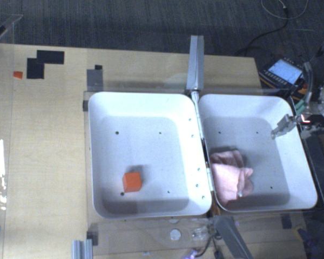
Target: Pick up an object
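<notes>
Light wooden tabletop (48,161) with two white bins side by side. One orange block (132,182) in the left bin (100,144), near its front. One pink cloth (230,175) in the right bin (308,193). Gripper (283,126) over the right bin's far right edge, well apart from both.

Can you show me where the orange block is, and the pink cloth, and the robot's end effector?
orange block (132,182), camera view, on its top face, in the left bin.
pink cloth (230,174), camera view, on the middle of its folds, in the right bin.
end effector (283,125), camera view, at its grey tip over the right bin's right side.
</notes>
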Tool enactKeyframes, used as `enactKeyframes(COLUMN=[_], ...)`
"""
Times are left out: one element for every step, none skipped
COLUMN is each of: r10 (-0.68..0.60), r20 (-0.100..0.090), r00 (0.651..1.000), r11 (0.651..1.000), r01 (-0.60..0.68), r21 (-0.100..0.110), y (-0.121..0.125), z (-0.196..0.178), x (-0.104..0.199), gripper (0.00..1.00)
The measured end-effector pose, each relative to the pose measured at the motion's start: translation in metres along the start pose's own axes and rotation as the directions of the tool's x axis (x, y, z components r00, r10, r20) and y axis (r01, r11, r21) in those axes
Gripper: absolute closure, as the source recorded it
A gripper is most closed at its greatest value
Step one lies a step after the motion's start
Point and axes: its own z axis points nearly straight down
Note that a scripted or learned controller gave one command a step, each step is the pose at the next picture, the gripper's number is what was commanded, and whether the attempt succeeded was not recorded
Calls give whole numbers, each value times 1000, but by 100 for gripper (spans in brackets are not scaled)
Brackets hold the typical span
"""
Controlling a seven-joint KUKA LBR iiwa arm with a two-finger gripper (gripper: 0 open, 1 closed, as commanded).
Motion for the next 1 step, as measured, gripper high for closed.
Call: enactKeyframes(r10=[-160], r20=[-1], r00=[987], r11=[987], r01=[160], r21=[0], y=[7], z=[124], x=[42], gripper=[0])
